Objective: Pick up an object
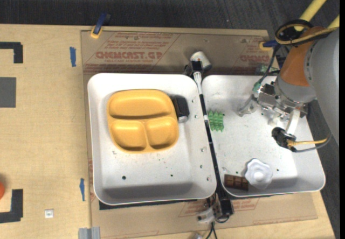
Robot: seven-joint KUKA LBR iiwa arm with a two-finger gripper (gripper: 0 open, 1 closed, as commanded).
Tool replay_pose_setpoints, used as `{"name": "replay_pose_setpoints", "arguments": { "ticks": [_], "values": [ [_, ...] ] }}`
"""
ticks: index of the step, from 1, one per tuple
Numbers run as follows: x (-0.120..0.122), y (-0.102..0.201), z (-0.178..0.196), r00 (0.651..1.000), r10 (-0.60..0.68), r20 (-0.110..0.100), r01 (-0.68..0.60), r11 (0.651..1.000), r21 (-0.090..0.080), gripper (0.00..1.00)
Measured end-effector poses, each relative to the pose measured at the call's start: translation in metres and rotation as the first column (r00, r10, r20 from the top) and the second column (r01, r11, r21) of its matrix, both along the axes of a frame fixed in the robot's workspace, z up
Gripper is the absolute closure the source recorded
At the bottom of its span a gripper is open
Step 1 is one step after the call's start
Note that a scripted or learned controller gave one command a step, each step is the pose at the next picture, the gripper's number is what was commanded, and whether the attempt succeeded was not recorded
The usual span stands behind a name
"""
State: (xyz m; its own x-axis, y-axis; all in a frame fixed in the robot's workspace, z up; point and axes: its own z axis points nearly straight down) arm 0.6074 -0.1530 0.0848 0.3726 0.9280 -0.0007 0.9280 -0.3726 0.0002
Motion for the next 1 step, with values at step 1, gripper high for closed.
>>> {"name": "replay_pose_setpoints", "arguments": {
  "ticks": [1],
  "values": [
    [-0.0389,-0.0301,0.0002,0.996,-0.092,-0.004,0.092,0.996,0.01,0.0]
  ]
}}
